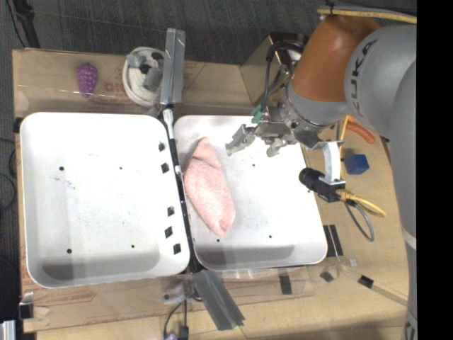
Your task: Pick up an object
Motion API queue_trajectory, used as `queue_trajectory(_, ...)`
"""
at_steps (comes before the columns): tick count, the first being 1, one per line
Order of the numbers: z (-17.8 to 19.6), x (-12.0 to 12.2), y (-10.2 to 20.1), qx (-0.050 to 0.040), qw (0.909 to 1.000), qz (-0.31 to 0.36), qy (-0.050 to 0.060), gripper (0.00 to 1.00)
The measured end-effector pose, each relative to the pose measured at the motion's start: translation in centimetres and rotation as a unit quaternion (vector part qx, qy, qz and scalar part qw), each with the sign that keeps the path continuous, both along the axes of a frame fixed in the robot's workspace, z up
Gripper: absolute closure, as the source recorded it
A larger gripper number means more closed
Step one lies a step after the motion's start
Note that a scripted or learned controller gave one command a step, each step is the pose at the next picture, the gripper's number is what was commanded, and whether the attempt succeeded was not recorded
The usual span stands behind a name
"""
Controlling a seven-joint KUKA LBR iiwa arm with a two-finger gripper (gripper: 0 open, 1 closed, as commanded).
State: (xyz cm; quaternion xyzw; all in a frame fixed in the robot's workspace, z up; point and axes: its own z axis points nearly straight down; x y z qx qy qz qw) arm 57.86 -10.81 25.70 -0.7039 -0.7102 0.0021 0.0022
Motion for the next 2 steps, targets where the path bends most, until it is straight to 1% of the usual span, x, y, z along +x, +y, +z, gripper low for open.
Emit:
queue_trajectory(1, -16.4, 0.5, 0.8, 0.0001, 0.9999, 0.015, -0.003, 0.00)
queue_trajectory(2, -6.5, -1.7, 3.6, 0.0002, 1.0000, 0.009, -0.002, 0.00)
